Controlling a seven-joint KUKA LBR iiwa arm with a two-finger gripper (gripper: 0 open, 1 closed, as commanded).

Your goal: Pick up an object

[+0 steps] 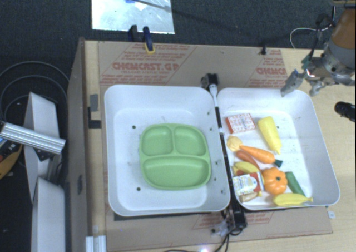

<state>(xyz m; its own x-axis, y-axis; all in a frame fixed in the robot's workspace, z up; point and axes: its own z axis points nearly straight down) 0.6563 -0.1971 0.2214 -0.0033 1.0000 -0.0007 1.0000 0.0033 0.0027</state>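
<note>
Over at the far right, the grey arm's two-finger gripper [303, 83] hangs above the back right corner of the right shallow white plastic bin [318, 134], its fingers [291, 82] spread apart with nothing between them. Below and to the left of the fingers lies the toy food: a yellow plastic squeeze bottle [269, 132] nearest, a red-and-white printed box [240, 123] beside it, then an orange plastic carrot [257, 153], a small orange pumpkin [274, 180] and a yellow banana [291, 200] at the near rim. Well left of the fingers, the other white bin [119, 134] holds a green three-compartment plastic tray [174, 155].
</note>
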